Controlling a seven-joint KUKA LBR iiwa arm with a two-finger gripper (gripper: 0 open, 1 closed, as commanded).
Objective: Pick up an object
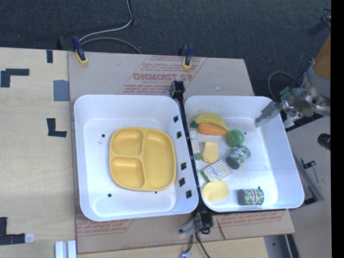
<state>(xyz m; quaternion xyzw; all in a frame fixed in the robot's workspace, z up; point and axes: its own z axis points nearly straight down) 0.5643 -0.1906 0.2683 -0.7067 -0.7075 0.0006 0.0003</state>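
The right bin (279,160) holds several small items: a yellow banana (209,119), an orange carrot (212,128), a green ball (234,137), a small tilted can (238,156), a green can on its side (250,196), a yellow cheese wedge (210,151), a patterned packet (216,171) and a yellow disc (215,191). My gripper (262,118) hangs over the bin's upper right corner, right of the green ball and apart from every item. Nothing is seen in it.
A yellow divided plate (143,158) lies in the left bin (86,144). Black clips run along the divider between the bins. Two clamps (187,63) hold the cardboard at the back. Cables and the arm's base stand off the bench at right.
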